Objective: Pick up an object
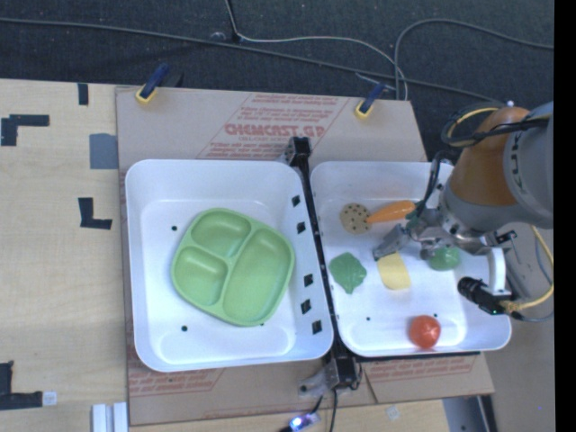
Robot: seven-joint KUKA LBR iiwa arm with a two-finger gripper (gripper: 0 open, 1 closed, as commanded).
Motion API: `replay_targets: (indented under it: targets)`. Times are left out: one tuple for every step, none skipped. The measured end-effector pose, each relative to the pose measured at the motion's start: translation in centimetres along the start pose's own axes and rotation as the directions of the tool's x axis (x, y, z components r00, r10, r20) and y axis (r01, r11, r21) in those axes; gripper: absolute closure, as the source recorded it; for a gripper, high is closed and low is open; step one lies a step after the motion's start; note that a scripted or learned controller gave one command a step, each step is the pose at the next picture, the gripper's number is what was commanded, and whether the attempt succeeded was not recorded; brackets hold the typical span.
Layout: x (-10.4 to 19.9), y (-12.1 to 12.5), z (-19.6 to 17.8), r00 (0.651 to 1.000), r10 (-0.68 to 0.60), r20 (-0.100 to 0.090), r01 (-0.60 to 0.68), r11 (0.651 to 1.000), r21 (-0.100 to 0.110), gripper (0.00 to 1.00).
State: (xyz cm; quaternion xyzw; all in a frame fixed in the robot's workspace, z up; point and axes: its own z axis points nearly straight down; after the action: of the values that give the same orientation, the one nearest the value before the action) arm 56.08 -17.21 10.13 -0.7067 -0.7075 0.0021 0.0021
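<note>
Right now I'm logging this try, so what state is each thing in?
green divided plate: lying flat in the left bin, tilted askew.
cookie: flat in the right bin.
carrot: on its side, beside the cookie.
green leaf piece: flat.
yellow piece: flat, just below the hand.
red tomato: resting near the front wall.

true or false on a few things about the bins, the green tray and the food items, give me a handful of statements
1. The green divided tray lies in the left bin. True.
2. The red tomato sits in the left bin. False: it is in the right bin, near its front edge.
3. The yellow piece lies beside the green leafy piece. True.
4. The orange carrot rests on the green tray. False: it lies in the right bin, next to the brown cookie.
5. The gripper hangs above the right bin. True.
</note>
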Motion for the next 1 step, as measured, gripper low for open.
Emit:
replay_targets:
  targets:
    - [0.06, 0.10, -1.27, 1.000, -0.002, 0.000, 0.002, 1.000, -0.003, 1.00]
